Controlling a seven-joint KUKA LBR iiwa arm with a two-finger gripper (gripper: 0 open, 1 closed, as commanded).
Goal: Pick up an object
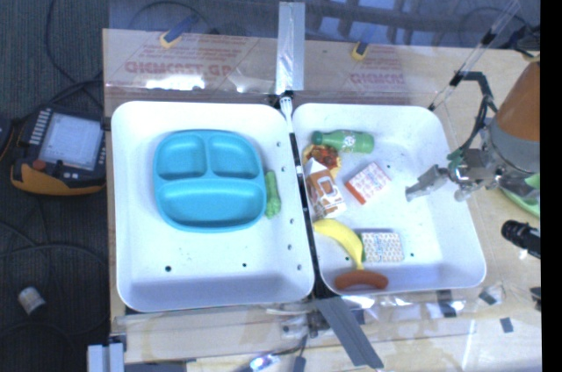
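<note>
Arm: enters over the right bin's (439, 126) right rim, end effector (428, 183) low above bare floor; its opening cannot be judged, nothing seen held. Right bin, along the left wall and front edge: green bottle (343, 140), snack packets (322, 182), small carton (368, 182), banana (342, 239), patterned pouch (382, 246), sausage (361, 280). Left bin (140, 274): blue divided plate (210, 179), green item (272, 193) at its right edge.

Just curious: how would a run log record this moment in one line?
phase: reaching | gripper: over right white bin, holding nothing | nearest: small red-and-white box | task: not done
</note>
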